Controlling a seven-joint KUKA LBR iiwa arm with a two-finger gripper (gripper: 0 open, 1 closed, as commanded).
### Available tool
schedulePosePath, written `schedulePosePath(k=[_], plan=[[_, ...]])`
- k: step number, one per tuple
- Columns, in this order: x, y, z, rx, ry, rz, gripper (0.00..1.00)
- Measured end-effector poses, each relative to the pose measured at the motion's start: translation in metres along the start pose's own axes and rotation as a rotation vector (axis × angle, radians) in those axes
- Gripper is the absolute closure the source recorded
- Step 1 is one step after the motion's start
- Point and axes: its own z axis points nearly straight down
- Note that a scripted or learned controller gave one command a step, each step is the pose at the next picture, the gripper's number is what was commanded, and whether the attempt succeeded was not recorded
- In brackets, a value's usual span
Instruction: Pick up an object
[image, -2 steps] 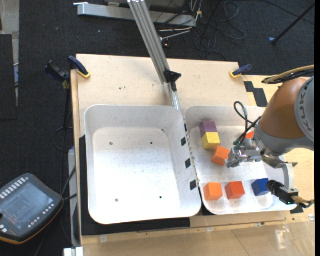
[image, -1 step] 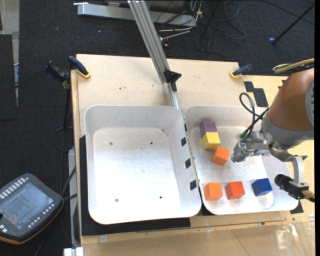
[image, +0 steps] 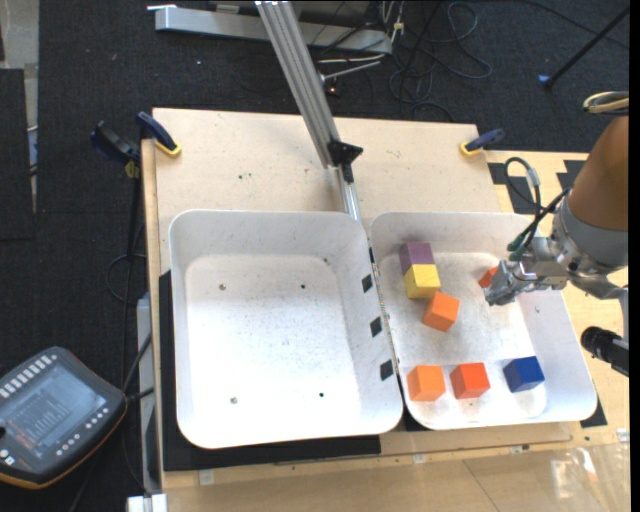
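The right bin (image: 560, 340) holds several cubes: purple (image: 416, 254), yellow (image: 422, 280), an orange one (image: 441, 311) tilted just below them, then orange (image: 427, 382), red-orange (image: 470, 380) and blue (image: 523, 374) in a row along the front. My gripper (image: 499, 288) hangs low over the right part of this bin, to the right of the tilted orange cube. A small red-orange piece (image: 488, 277) shows right at its left side; whether it is held or lies underneath is unclear.
The left bin (image: 200, 300) stands beside the right one, sharing a raised middle rim (image: 375, 300). A metal pole (image: 305, 80) slants from the back toward that rim. Clamps sit at the board's back corners. A teach pendant (image: 50, 415) lies at the lower left.
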Motion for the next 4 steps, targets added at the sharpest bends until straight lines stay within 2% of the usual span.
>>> schedulePosePath(k=[1, 3, 4], plan=[[0.049, 0.012, -0.003, 0.005, 0.003, -0.006, 1.0], [0.147, 0.046, 0.023, 0.006, 0.004, -0.006, 1.0], [0.199, 0.078, 0.026, 0.004, 0.004, -0.005, 1.0]])
